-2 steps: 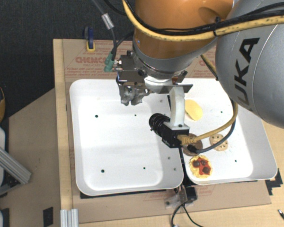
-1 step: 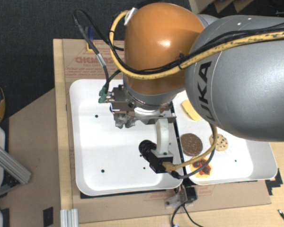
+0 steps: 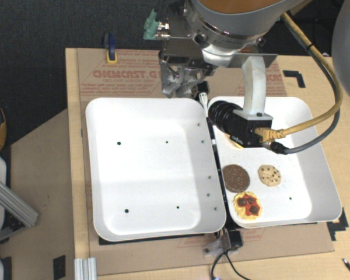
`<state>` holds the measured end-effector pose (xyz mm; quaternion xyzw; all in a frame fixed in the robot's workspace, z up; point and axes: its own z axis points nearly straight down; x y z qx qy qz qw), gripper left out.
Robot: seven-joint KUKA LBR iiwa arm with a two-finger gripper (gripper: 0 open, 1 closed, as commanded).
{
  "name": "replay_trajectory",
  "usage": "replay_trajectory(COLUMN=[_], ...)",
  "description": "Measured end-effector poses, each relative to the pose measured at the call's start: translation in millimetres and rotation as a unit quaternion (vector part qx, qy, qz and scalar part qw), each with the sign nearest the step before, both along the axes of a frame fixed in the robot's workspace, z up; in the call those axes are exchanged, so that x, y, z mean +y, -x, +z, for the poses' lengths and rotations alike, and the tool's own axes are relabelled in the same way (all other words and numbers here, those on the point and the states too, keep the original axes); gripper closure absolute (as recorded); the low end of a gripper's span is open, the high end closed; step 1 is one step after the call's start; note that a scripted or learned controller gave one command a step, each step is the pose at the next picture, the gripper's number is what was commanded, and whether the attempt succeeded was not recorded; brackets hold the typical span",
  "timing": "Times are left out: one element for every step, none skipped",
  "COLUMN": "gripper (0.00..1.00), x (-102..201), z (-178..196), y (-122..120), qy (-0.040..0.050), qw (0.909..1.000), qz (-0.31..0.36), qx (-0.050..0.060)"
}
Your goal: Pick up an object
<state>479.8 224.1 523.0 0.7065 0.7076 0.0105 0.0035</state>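
Three small food-like pieces lie in the right bin (image 3: 315, 156), all toward its near left corner: a dark brown round cookie (image 3: 236, 177) close to the wall shared with the other bin, a pale chocolate-chip cookie (image 3: 269, 175) just to its right and apart from it, and, nearer the front rim, a small yellowish round piece with red topping (image 3: 247, 206) (it looks like a tiny pizza). A pale yellow sliver peeks out from under the black camera-like unit (image 3: 240, 124) mounted on the arm, though what it is cannot be told. The gripper (image 3: 184, 81) hangs beyond the far edge of the bins, over the brown board (image 3: 134, 69) with red lettering, near the far end of the dividing walls, well away from the three pieces; whether its jaws are spread or pressed together cannot be told, since the wrist above hides them, and nothing is seen between them. The left bin (image 3: 151, 162) sits touching the right one. A yellow cable (image 3: 315, 118) loops from the black unit across the right bin. A blue and yellow clamp (image 3: 111, 46) grips the board's far edge.
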Motion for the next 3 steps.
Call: replay_trajectory(gripper=[1.00,1.00,1.00], x=[0,1,0], z=[-133,-115,-238], y=[2,0,2], qy=[0.0081,0.0043,0.0080], qw=[0.9998,1.0000,0.9998], qz=[-0.001,0.000,-0.002], qx=[0.016,0.009,0.016])
